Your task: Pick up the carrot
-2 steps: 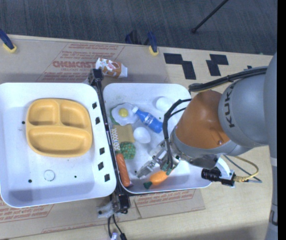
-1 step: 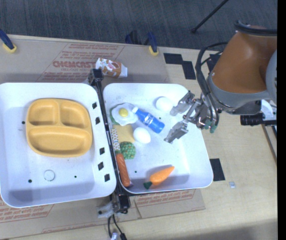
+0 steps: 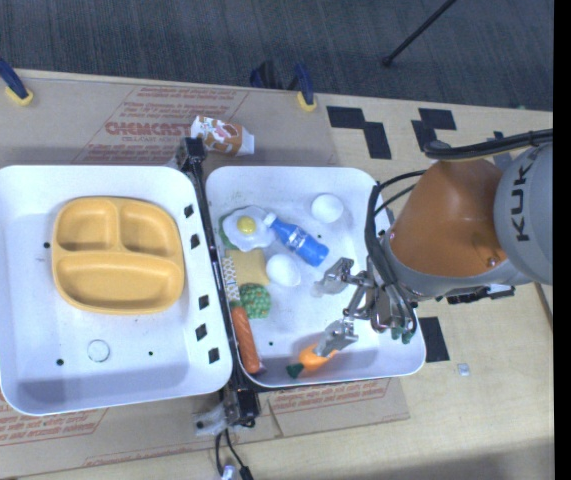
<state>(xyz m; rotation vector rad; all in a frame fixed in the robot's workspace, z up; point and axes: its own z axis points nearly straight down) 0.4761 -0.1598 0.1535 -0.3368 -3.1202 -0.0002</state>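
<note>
Beside one carrot [image 3: 314,359] and two white eggs [image 3: 283,270] in the right bin [image 3: 365,183], the claw [image 3: 337,306] hangs released.

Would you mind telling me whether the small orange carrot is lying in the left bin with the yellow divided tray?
No, the small orange carrot lies in the right white bin, near its front edge.

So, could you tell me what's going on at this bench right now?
The KUKA arm has reached into the right bin after the carrot, which lies near the bin's front edge. The gripper is open, one finger down by the carrot's orange end and the other higher up, so nothing is held yet. A blue bottle, fried egg, broccoli and sausage share that bin. The left bin holds a yellow divided plate.
</note>
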